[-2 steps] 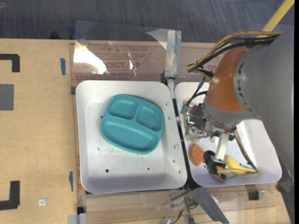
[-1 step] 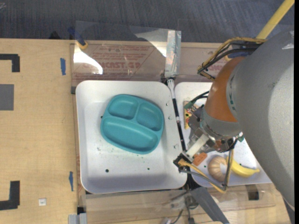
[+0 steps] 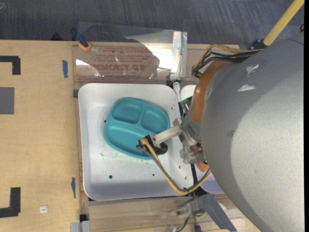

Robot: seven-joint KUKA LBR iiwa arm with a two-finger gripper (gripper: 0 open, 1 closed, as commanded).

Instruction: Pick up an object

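A teal divided plate (image 3: 134, 127) lies tilted in the left white bin (image 3: 96, 168), its sections facing up. My gripper (image 3: 189, 150) hangs low over that bin's right edge, just right of the plate's lower right rim. The big grey arm with its orange band covers the gripper from above and hides what is under it.
The arm's grey body (image 3: 256, 129) covers nearly all of the right bin. A clear plastic sheet (image 3: 130, 57) lies behind the left bin. Small dark specks dot the left bin's floor near its front. Tan bench surface (image 3: 38, 129) stretches to the left.
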